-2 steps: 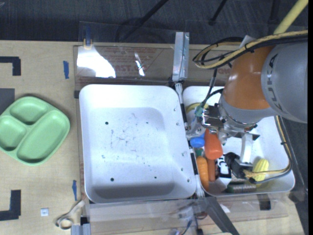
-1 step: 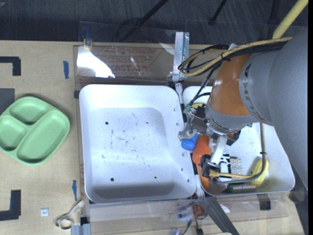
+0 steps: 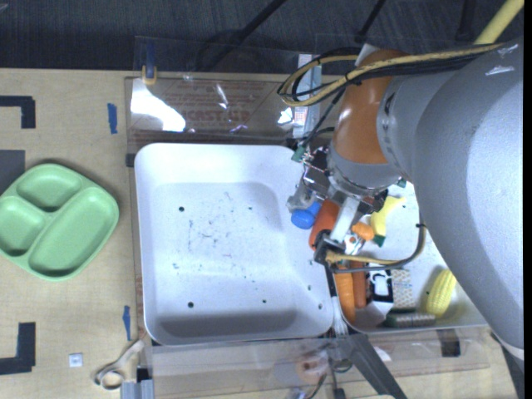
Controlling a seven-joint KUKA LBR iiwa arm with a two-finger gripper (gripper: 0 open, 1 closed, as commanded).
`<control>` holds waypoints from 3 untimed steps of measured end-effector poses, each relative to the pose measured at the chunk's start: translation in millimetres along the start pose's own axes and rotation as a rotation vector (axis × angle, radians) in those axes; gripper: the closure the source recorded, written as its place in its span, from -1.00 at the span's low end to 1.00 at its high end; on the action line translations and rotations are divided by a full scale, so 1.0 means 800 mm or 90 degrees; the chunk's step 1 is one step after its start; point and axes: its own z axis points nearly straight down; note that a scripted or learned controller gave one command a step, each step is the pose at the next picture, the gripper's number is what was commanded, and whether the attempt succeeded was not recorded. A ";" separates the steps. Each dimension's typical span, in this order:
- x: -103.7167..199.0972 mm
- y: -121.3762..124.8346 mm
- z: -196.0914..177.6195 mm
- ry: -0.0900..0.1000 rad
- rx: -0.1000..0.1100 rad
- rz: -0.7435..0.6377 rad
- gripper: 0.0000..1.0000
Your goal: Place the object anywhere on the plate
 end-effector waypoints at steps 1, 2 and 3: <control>-0.011 -0.083 0.001 0.000 0.001 -0.061 1.00; -0.011 -0.083 0.000 0.000 0.001 -0.061 -1.00; 0.016 -0.065 0.039 0.010 -0.006 -0.136 -1.00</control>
